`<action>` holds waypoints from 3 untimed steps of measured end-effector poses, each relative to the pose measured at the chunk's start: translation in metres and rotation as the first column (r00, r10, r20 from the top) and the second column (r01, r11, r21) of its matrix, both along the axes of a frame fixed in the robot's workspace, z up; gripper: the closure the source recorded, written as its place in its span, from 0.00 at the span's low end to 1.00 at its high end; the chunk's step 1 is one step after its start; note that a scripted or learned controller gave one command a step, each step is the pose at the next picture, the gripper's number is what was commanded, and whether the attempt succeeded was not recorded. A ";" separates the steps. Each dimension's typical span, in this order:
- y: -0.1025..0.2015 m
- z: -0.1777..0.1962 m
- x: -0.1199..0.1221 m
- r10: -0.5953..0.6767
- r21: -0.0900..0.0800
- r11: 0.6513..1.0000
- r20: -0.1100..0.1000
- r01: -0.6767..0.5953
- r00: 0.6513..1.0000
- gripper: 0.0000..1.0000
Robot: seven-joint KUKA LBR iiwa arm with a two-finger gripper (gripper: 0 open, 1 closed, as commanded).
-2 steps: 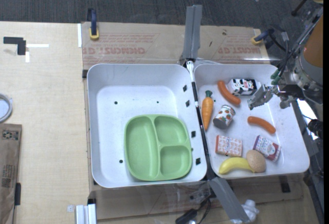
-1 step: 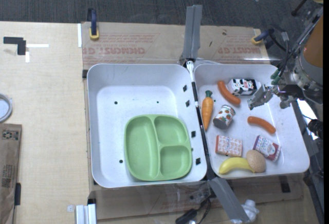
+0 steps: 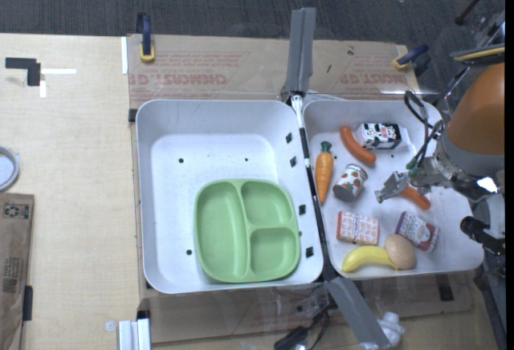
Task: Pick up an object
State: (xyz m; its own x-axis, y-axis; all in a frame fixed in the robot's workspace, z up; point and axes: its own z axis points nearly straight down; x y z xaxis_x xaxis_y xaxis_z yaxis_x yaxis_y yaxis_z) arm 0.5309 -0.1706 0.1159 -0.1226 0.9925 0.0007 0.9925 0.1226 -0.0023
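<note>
Gripper (image 3: 391, 186) low in right bin (image 3: 450, 260), fingers spread, holding nothing, w/ small orange piece (image 3: 416, 197) just beside it. Around it: can (image 3: 350, 182), carrot (image 3: 323, 169), sausage (image 3: 357, 145), banana (image 3: 366, 258), potato (image 3: 400, 251). Green tray (image 3: 246, 229) in left bin (image 3: 161, 180).

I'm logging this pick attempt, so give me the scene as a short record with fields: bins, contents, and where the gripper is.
left bin: green divided plate
right bin: carrot, sausage, milk carton, can, two snack packets, banana, potato
gripper: low over right bin, beside a small orange piece
held: nothing visibly between fingers
</note>
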 end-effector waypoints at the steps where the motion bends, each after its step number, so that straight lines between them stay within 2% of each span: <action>1: -0.029 -0.024 0.037 -0.088 -0.001 0.996 0.003 0.088 0.996 0.00; 2: -0.015 -0.024 0.005 -0.147 0.000 0.989 0.001 0.147 0.989 0.00; 3: -0.016 -0.016 0.005 -0.149 -0.001 0.989 0.001 0.149 0.989 1.00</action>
